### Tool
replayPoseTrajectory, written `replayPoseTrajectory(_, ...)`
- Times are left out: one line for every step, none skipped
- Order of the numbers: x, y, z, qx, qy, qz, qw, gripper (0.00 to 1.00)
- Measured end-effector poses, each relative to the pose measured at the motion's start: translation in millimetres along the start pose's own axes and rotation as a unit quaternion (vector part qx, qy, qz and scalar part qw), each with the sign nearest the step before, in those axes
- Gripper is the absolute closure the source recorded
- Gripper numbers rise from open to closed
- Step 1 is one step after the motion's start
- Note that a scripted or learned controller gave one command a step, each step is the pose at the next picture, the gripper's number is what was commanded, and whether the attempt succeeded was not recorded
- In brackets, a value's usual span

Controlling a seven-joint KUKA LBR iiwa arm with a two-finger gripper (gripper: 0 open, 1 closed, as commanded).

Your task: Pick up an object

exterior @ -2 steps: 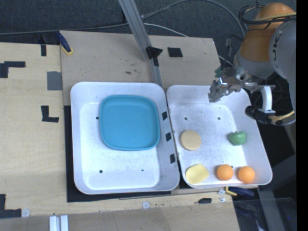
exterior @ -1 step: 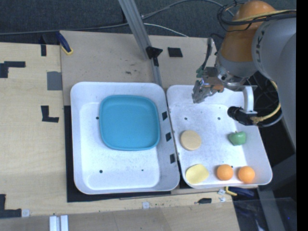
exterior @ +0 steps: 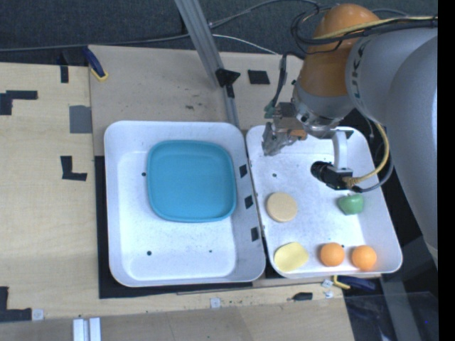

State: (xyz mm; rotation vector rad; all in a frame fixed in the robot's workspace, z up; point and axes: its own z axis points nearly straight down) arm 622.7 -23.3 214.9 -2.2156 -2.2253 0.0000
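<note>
Arm (exterior: 370,55) enters from 2 o'clock. Left bin (exterior: 121,190) holds blue plate (exterior: 190,180). Right bin (exterior: 313,197): gripper (exterior: 274,142) at its 11 o'clock corner, finger spacing unreadable; tan disc (exterior: 281,207) centre, yellow piece (exterior: 291,256) 7 o'clock, two orange balls (exterior: 331,254) 5 o'clock, green piece (exterior: 350,204) 3 o'clock.

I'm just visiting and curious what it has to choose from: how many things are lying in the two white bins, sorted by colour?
Blue: 1, a plate in the left bin.
Orange: 2, balls and in the right bin.
Pale yellow or tan: 2, a round piece and another.
Green: 1, a small item.
Total: 6
</note>
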Motion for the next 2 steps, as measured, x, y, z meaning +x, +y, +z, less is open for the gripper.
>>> replayPoseTrajectory(48, -6, 6, 0.0, 0.0, 0.0, 1.0, 1.0)
replayPoseTrajectory(100, -27, 0, 0.0, 0.0, 0.0, 1.0, 1.0)
